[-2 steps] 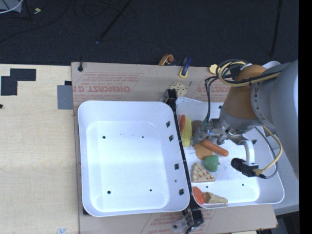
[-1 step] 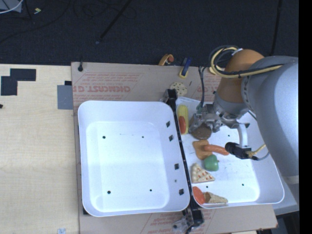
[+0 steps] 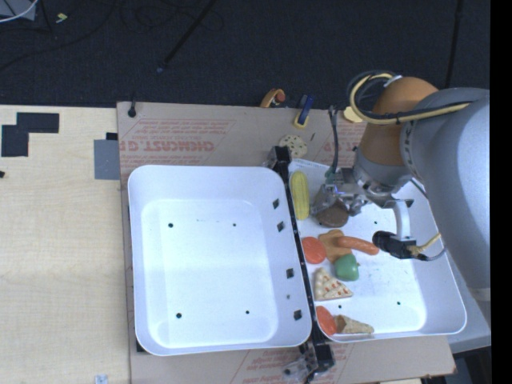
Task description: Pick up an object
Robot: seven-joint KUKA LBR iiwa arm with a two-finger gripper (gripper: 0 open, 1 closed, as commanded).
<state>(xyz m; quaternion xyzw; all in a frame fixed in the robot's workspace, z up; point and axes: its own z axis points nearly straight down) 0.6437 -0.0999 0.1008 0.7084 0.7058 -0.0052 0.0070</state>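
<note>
Claw (image 3: 334,202) low in the right-hand white bin (image 3: 416,310); its spread cannot be told. A brown rounded toy piece (image 3: 334,213) lies directly under it, a yellow plastic corn cob (image 3: 300,195) just beside. Advice: centre over the brown piece, descend straight, avoid nudging the corn.
</note>
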